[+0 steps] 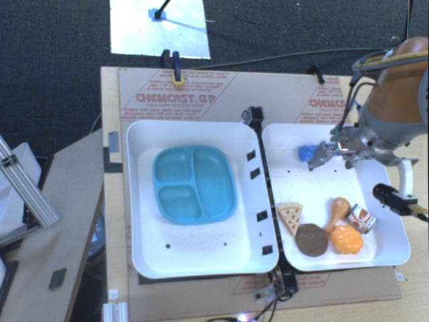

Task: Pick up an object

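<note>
The gripper (320, 157) is hovering over the right bin (402, 250) near its far edge, right beside a small blue object (306, 153); how its claw stands I cannot tell. Pizza slice (290, 216), brown patty (312, 239), drumstick (338, 212) and orange piece (347, 240) are sitting along the near edge. A blue divided plate (195, 184) is lying in the left bin (144, 260).

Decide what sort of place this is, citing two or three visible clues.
Probably a robotics lab test bench: a robot arm reaches over two white bins, with toy food and a blue divided plate.
</note>
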Robot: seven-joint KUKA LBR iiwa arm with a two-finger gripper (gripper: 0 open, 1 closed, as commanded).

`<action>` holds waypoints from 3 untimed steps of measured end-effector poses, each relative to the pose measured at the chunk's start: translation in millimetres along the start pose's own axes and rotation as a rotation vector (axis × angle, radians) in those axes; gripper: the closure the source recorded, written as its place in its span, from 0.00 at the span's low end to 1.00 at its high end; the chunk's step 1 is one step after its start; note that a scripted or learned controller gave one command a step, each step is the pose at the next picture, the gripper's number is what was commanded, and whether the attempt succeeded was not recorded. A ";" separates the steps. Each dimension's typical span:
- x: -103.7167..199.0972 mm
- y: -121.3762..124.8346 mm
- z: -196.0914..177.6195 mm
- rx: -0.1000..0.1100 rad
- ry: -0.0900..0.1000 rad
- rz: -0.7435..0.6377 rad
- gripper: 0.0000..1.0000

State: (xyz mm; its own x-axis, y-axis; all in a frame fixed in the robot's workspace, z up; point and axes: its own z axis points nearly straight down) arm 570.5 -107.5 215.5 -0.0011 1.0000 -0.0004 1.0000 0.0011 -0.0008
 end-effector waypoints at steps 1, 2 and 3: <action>0.0 -1.5 63.0 0.002 0.001 0.000 0.00; 4.1 -1.3 125.1 0.001 0.001 0.000 0.00; 3.5 0.0 111.3 -0.003 0.000 0.001 1.00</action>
State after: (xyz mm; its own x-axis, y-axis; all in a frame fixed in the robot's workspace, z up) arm 570.5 -104.1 104.2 0.0001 1.0000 -0.0002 1.0000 -0.0001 0.0026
